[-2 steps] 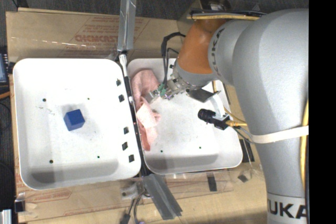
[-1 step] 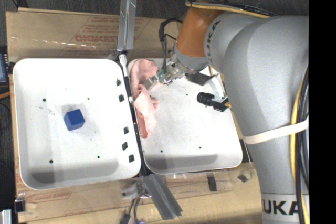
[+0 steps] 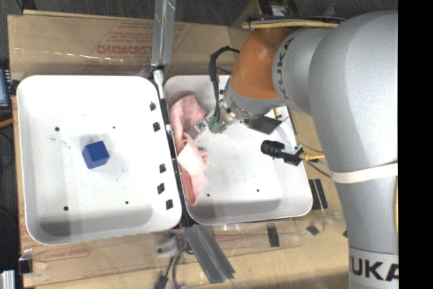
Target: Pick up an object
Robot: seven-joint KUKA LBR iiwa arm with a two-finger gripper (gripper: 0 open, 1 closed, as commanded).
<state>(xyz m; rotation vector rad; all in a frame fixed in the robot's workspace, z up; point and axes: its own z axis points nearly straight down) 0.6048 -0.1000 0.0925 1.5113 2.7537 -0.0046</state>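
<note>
The bench (image 3: 61, 37) carries two white bins side by side. Near the bottom of the view, the front wall of the right bin (image 3: 237, 210) is bare and white. Just above it, along this bin's left wall, lies a pink cloth (image 3: 191, 152). It is long and thin, and it runs from the near end of the wall up toward the far end. It is bunched up and soft.

The tool (image 3: 208, 125) sits a little farther up, at the end of the grey arm (image 3: 338, 84) that comes in from the right. It is right at the upper part of the pink cloth, touching or almost touching its right edge. Its tips are too small and dark here to tell if they are spread or pinched, and I cannot see cloth between them.

So the cloth lies just to the left of the tool and stretches toward the near side. I think the pink cloth is the thing to pick, since it is closest.

In the left bin (image 3: 40, 105) a small blue cube (image 3: 96, 153) sits alone, well apart from the tool, across the wall between the bins.

A small black part (image 3: 281, 151) sticks out over the right bin, to the right of the tool.
</note>
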